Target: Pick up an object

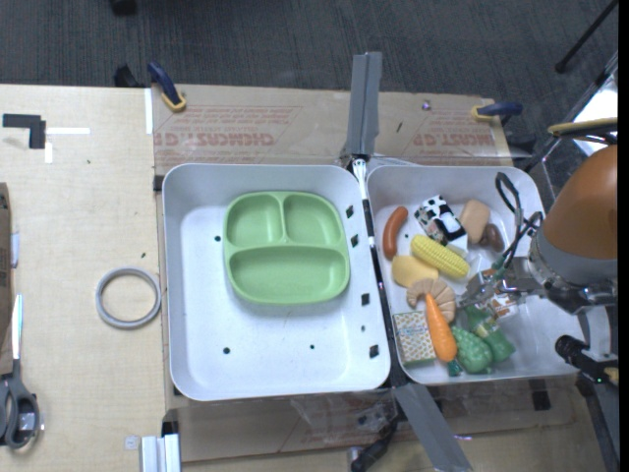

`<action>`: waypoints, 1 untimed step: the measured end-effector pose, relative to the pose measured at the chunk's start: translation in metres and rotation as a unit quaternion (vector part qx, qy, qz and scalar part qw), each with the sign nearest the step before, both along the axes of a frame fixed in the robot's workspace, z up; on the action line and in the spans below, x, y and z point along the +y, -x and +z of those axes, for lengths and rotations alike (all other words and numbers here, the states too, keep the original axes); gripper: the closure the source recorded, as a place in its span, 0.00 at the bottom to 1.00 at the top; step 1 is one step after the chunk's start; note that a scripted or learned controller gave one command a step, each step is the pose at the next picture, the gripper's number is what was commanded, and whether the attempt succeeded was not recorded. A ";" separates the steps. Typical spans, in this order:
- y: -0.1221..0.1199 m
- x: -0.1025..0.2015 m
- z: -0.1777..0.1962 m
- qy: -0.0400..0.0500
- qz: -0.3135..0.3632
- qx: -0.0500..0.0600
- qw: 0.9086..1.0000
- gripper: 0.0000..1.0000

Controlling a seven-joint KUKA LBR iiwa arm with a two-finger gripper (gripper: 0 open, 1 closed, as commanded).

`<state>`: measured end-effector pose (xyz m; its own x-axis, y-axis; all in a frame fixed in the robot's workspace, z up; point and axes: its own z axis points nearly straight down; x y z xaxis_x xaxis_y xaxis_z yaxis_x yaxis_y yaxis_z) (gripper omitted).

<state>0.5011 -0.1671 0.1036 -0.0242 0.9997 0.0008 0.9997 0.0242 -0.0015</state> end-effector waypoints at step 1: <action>-0.003 -0.003 0.013 0.003 -0.002 -0.004 1.000 1.00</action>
<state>0.5037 -0.1702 0.1165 -0.0205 0.9998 -0.0047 0.9998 0.0205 0.0066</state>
